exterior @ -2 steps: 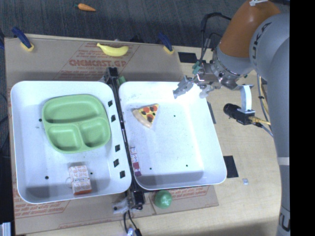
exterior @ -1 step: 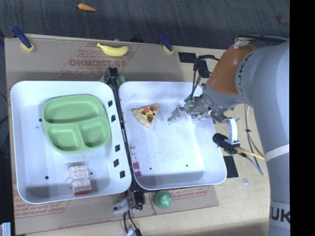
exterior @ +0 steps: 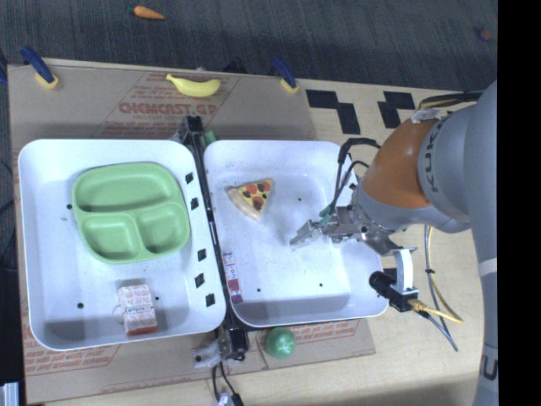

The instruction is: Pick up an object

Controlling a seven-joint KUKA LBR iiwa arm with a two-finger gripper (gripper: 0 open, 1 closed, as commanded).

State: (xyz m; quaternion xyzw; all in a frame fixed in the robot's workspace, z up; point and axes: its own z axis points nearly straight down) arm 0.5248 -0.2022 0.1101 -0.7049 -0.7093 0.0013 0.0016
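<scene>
Sitting in the left bin [exterior: 34, 227], a green divided tray [exterior: 131, 210] is filling the upper part, with a small packet [exterior: 137, 308] lying below it. In the right bin [exterior: 287, 303], a pizza slice [exterior: 251, 196] is resting at upper left, apart from the gripper [exterior: 303, 235], which is hovering mid-bin; I cannot tell how its jaws are standing. A green ball [exterior: 280, 342] is lying just below that bin.
</scene>
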